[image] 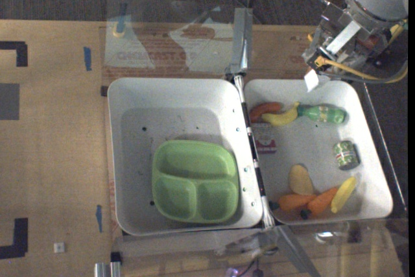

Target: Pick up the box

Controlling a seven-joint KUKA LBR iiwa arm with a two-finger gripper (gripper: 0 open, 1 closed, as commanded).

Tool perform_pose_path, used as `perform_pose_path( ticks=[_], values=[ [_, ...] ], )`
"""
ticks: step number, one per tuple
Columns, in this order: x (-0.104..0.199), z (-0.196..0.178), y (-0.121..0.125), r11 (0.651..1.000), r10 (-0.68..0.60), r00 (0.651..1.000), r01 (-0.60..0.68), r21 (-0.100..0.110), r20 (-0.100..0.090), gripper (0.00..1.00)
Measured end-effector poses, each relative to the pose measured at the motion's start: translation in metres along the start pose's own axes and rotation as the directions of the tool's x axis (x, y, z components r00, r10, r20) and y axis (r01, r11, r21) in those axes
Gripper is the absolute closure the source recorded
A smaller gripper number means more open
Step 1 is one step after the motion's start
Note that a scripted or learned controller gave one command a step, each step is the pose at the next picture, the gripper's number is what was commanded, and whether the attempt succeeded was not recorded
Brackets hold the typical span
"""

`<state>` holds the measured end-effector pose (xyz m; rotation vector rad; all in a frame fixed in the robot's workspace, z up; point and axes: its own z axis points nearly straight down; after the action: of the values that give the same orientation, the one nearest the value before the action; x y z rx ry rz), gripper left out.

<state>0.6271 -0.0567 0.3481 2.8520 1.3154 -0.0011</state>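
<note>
The box (264,139) is a small red and white carton lying against the left wall of the right bin (376,165), just below a red sausage (265,109). The gripper (320,59) hangs at the end of the grey arm over the far right corner of that bin, well up and to the right of the box. Cables and a white tag (311,80) dangle from the wrist. Nothing can be seen held by the gripper.
The right bin also holds a banana (281,117), a green bottle (322,114), a small can (345,154), a tan round piece (300,180), two carrots (310,202) and a yellow piece (343,194). A green divided plate (194,181) lies in the left bin (130,113).
</note>
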Motion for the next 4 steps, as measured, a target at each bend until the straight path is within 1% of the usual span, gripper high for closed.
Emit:
perform_pose_path(
  ticks=[1,2,3,4],
  values=[
    [-0.003,-0.087,0.042,0.998,0.064,0.998,-0.064,0.000,0.000,1.00],
    [-0.064,-0.086,0.084,0.993,0.117,0.993,-0.117,-0.001,0.000,1.00],
    [-0.068,-0.013,0.046,0.996,0.084,0.996,-0.084,0.004,0.001,1.00],
    [-0.015,0.016,-0.001,0.926,0.377,0.926,-0.377,0.005,0.003,1.00]
  ],
)
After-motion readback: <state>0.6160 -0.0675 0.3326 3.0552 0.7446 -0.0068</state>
